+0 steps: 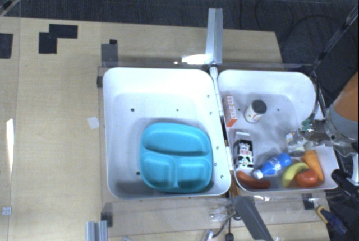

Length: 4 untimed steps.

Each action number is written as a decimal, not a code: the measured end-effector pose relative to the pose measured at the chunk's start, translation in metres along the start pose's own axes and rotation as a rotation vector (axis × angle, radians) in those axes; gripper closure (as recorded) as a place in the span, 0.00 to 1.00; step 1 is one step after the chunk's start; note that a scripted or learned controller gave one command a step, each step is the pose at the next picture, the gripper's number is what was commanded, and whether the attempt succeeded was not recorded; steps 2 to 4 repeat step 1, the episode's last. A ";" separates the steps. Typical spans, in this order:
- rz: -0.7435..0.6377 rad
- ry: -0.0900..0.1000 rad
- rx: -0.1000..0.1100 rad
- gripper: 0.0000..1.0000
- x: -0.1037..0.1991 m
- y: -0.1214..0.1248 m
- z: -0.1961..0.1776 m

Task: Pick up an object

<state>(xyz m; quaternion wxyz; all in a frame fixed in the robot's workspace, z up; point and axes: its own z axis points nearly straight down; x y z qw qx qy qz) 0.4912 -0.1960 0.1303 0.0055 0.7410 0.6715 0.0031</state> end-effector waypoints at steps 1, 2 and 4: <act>0.016 0.001 0.007 1.00 0.019 0.049 -0.094; 0.016 0.001 0.007 1.00 0.019 0.049 -0.094; 0.016 0.001 0.007 1.00 0.019 0.049 -0.094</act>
